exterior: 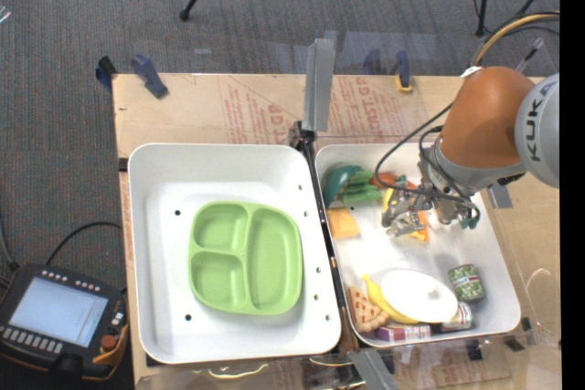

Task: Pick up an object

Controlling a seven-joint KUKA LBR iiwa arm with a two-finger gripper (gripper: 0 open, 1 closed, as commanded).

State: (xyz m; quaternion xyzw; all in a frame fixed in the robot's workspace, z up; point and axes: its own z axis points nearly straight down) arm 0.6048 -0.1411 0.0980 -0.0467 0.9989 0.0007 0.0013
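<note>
My gripper (413, 216) hangs low in the upper middle of the right bin (498, 242), under the orange wrist band. Directly below it lies a small yellow-orange item (418, 235), partly hidden by the gripper, and I cannot tell whether the two touch. To its left lie an orange block (343, 222) and a dark green vegetable (345, 182). An orange carrot-like piece (388, 181) sits just above and left of the gripper. Near the bin's front are a white disc (419, 295), a banana (377, 295), a waffle (364, 311) and a green can (466, 281).
The left bin (155, 196) holds a light green divided tray (245, 258). A pink box (407, 333) lies along the right bin's front wall. A grey post (318, 91) stands behind the divider between the bins. A teach pendant (59, 315) lies on the floor at the left.
</note>
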